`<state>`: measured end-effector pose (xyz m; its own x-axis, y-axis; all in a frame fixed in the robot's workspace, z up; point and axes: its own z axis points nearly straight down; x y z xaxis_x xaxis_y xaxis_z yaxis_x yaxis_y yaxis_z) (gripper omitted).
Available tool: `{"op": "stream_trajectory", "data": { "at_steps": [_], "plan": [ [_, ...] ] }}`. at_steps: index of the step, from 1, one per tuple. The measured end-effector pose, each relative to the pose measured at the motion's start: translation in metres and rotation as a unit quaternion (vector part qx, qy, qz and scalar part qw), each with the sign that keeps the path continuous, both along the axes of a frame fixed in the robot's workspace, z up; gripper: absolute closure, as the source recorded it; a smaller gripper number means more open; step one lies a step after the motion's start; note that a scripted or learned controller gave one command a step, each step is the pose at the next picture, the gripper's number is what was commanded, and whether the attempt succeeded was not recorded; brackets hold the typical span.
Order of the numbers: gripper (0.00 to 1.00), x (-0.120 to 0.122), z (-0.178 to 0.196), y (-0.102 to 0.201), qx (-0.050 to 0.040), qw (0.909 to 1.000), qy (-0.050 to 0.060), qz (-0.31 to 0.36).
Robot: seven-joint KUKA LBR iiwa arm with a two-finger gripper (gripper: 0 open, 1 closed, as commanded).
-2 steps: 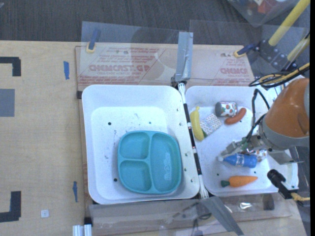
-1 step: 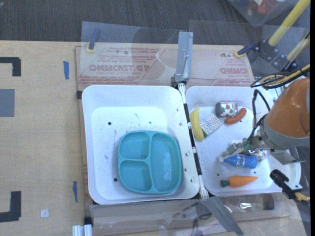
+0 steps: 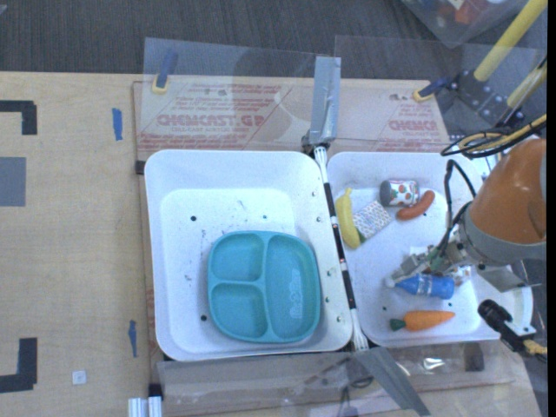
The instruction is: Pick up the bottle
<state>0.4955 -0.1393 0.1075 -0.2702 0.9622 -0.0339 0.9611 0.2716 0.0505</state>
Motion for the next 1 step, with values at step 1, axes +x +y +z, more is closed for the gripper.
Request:
{"op": "stream_trajectory", "data": {
  "at_steps": [1],
  "plan": [
    [1.00, 0.0048, 0.0153, -0.0040, -0.0051, 0.9999, -0.010, -0.002]
  ]
}}
